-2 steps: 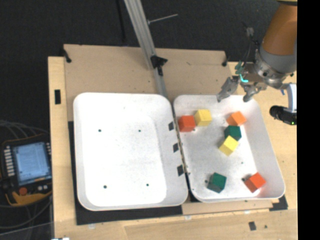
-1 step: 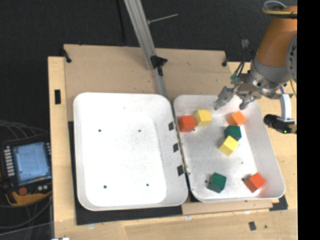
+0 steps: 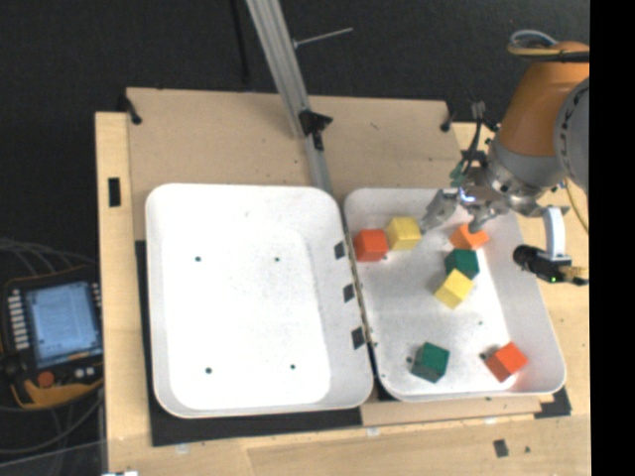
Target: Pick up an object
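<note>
The right bin [image 3: 392, 310] holds several small cubes. My gripper [image 3: 458, 215] hangs over its far side, fingers spread open, one fingertip [image 3: 435, 212] pointing toward a yellow cube [image 3: 404, 232]. An orange block [image 3: 469, 235] lies just below the gripper, partly hidden by it; nothing shows between the fingers. A red-orange cube [image 3: 371, 245] sits beside the yellow one at the bin's left wall. A green cube [image 3: 461, 262] and a second yellow cube [image 3: 454, 289] touch near the middle. Another green cube [image 3: 431, 361] and an orange cube [image 3: 506, 361] rest near the front.
The left bin [image 3: 164, 296] stands beside the right one, joined by clips along the shared edge. A slanted metal pole [image 3: 283, 58] rises behind the bins. A handheld screen [image 3: 60, 320] sits off the bench at far left.
</note>
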`<state>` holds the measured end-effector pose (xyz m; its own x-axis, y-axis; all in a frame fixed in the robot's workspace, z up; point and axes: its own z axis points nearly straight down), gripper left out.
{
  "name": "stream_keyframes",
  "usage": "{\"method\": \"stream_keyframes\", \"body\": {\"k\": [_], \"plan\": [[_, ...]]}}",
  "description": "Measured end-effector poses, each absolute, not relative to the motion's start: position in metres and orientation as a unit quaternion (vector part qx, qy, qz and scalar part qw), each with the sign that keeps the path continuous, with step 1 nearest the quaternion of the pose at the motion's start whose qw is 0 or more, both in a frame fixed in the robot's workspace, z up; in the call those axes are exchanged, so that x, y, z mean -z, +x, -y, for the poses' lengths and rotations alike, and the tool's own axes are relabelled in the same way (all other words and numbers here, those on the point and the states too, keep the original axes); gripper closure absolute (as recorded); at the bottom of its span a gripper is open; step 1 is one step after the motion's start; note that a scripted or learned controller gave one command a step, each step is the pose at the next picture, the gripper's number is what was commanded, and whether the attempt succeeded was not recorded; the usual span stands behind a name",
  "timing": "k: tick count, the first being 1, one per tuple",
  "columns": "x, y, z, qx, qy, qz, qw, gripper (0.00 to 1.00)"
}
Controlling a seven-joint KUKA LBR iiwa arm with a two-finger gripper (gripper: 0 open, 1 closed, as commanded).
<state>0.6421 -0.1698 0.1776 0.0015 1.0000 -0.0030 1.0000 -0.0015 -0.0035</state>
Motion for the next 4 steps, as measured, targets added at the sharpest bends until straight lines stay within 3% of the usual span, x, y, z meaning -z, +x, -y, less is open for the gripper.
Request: {"method": "stream_keyframes", "body": {"k": [1,2,4], "plan": [[-0.123,0.637,0.181,-0.0022,-0.708,0.707,0.000,0.00],[-0.138,0.639,0.181,0.0007,-0.708,0.706,-0.002,1.00],[-0.255,0.643,0.177,0.0023,-0.706,0.708,-0.003,1.00]]}}
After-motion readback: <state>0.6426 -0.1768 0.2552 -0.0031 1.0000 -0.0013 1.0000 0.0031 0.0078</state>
